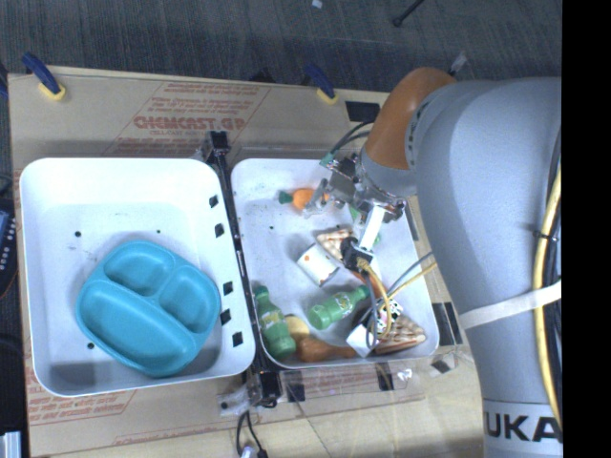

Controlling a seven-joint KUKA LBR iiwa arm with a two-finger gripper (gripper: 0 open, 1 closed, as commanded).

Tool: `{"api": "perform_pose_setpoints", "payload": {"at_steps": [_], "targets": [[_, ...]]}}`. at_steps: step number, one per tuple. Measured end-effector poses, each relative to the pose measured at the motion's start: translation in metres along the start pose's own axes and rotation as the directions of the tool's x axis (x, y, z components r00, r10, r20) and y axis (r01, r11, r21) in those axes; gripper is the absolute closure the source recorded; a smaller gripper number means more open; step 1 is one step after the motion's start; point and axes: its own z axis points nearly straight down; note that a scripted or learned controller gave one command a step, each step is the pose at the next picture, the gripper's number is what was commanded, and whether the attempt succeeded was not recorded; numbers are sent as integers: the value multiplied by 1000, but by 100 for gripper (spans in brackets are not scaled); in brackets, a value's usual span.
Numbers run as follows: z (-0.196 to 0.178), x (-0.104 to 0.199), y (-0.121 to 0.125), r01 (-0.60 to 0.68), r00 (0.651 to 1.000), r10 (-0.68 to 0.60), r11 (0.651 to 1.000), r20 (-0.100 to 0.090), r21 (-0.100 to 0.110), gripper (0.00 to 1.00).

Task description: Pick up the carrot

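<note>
The carrot (300, 197) is small and orange with a green top. It lies near the back of the right bin (258, 246). My gripper (331, 191) hangs just to the carrot's right, at or very near its orange end. The wrist and the grey arm with its orange band (406, 122) cover the bin's back right corner. I cannot make out whether the carrot is touched.
The left bin (57, 198) holds a blue divided plate (146, 303). In the right bin lie a white block (318, 264), a green bottle (336, 309), a second green bottle (271, 324), a pizza slice (402, 333) and a brown piece (321, 351) along the front wall.
</note>
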Motion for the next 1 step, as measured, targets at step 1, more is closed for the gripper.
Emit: {"api": "perform_pose_setpoints", "payload": {"at_steps": [1], "targets": [[1, 19, 14, -252, 967, 251, 967, 35, 48, 0]]}}
